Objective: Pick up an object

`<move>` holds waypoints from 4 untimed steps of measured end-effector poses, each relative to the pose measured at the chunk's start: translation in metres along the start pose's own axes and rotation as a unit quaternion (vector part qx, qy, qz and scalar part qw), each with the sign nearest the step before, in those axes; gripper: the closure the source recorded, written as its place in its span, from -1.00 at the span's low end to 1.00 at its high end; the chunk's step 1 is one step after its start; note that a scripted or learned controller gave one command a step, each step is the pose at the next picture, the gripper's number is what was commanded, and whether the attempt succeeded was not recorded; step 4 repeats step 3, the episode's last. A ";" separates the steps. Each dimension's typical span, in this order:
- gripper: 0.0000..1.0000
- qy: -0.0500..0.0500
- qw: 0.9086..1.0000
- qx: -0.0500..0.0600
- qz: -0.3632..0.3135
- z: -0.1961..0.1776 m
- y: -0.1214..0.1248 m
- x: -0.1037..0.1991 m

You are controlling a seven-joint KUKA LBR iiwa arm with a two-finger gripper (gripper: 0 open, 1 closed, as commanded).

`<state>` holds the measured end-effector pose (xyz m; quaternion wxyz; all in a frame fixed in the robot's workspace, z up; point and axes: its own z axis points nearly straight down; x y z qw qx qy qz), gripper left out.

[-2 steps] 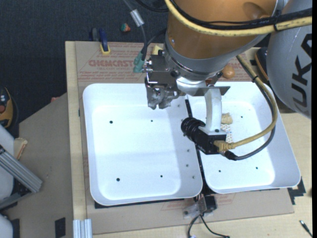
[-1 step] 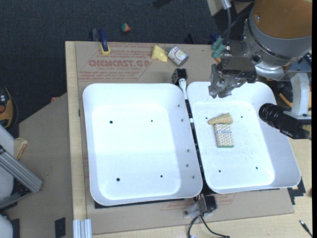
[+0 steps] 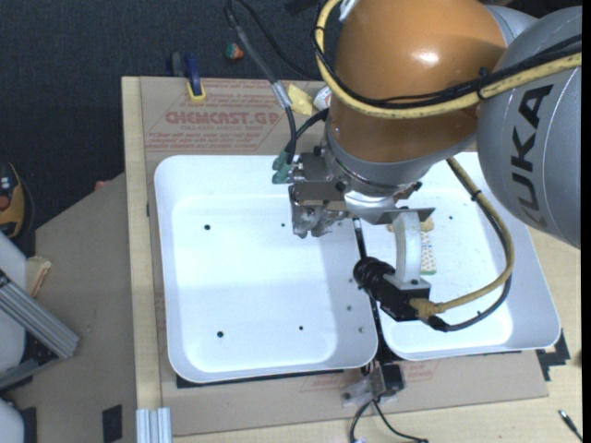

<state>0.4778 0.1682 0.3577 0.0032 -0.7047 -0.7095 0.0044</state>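
Over the left bin [image 3: 185,275], near its upper right part, hangs my gripper [image 3: 309,224], reaching down from under my orange band [image 3: 406,44]. Whether it is wide or narrow I cannot tell; the wrist body hides most of it, and I see nothing clearly held in it.

Just right of the seam between the bins, in the right bin [image 3: 489,312], lies a pale object [image 3: 427,250], speckled, partly tucked behind a whitish curved strap [image 3: 404,252] that belongs to my wrist. Its long axis runs nearly up and down the view, leaning slightly; one end points toward the far rim, the other toward the near rim. My wrist covers its upper end, so I cannot make out its full length or what it is. It sits near the gripper but apart from it, on the other side of the seam.

A yellow hose [image 3: 480,289] loops from my wrist over the right bin and ends at a black fitting [image 3: 392,293] by the seam. Both bins rest on a counter covered with a brown printed sheet [image 3: 222,116].
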 end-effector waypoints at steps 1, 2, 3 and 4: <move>1.00 0.005 1.000 -0.016 0.001 -0.180 0.033 0.030; 1.00 -0.001 1.000 0.000 0.002 -0.064 0.013 0.057; 1.00 0.002 1.000 -0.006 0.003 -0.080 0.015 0.057; 1.00 0.002 1.000 -0.006 0.003 -0.080 0.015 0.057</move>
